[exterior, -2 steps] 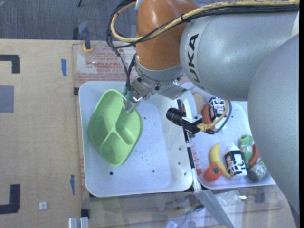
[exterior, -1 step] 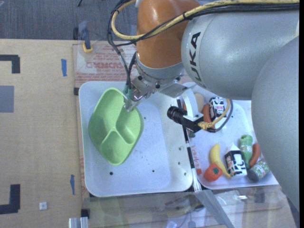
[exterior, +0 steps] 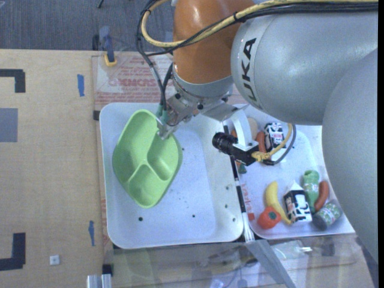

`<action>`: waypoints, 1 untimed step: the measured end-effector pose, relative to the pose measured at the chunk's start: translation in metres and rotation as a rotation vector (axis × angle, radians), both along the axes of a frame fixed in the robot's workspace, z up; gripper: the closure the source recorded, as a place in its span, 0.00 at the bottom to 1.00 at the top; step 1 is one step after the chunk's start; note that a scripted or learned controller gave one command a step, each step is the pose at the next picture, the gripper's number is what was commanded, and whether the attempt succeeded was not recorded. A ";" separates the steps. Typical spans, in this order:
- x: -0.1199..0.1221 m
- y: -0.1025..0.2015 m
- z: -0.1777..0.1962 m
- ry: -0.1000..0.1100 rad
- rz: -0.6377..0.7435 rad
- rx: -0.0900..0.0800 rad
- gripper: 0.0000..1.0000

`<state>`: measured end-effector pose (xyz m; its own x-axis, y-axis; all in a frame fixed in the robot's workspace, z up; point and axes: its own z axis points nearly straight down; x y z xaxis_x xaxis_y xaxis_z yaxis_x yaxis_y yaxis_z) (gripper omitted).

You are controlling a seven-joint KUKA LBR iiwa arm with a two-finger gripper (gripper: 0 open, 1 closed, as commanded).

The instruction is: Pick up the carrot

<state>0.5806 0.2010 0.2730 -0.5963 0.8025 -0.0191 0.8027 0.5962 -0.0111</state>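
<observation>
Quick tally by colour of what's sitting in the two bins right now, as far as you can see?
Green: 2, divided plate, small green item
Yellow: 1, banana
Red/orange: 2, tomato, carrot
Black-and-white: 2, carton, item
Dark: 1, item
Total: 8 visible; the arm hides more.
</observation>
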 end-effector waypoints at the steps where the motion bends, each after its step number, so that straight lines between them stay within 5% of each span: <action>1: -0.030 -0.048 -0.039 0.007 -0.032 0.020 1.00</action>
